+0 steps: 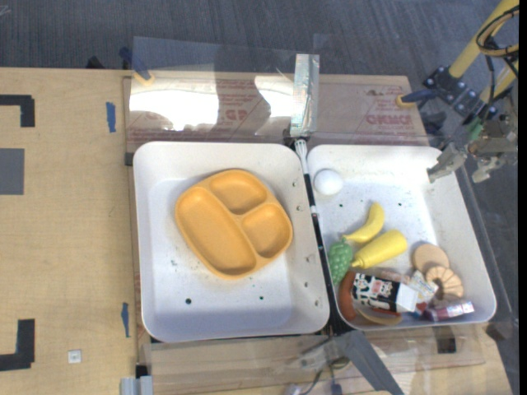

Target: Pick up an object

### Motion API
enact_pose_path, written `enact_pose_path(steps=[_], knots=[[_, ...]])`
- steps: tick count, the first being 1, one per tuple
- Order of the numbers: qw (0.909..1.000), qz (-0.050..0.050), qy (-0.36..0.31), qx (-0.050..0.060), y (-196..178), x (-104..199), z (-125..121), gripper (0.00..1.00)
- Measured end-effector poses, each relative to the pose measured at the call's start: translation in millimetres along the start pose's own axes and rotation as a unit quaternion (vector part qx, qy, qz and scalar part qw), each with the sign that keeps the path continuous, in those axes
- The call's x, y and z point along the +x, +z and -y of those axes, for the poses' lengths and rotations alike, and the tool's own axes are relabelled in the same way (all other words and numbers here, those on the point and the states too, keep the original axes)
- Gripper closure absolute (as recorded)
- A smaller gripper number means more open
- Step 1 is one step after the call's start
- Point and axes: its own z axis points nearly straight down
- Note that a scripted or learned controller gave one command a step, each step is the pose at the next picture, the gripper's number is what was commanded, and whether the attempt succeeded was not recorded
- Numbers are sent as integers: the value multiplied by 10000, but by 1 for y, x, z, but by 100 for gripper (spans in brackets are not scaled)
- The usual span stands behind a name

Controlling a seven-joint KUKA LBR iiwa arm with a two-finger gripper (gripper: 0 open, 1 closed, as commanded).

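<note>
The gripper [451,164] hangs at the right bin's [395,171] top corner; I cannot tell its state. The left bin [156,220] has an orange plate [234,222]. To pick well, go for the ball [328,181], alone; the banana [367,222] and corn [380,248] touch, with crowded toys below

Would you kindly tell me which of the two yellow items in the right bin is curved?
The banana, the upper and smaller one, bends like a crescent. The yellow corn cob just below it is straight and thicker.
</note>
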Motion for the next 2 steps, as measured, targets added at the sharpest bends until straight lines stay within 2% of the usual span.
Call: enact_pose_path(steps=[1, 2], knots=[[9806, -4, 1959, 21, 36, -23, 63, 0], [9391, -8, 3437, 27, 47, 12, 104, 0]])
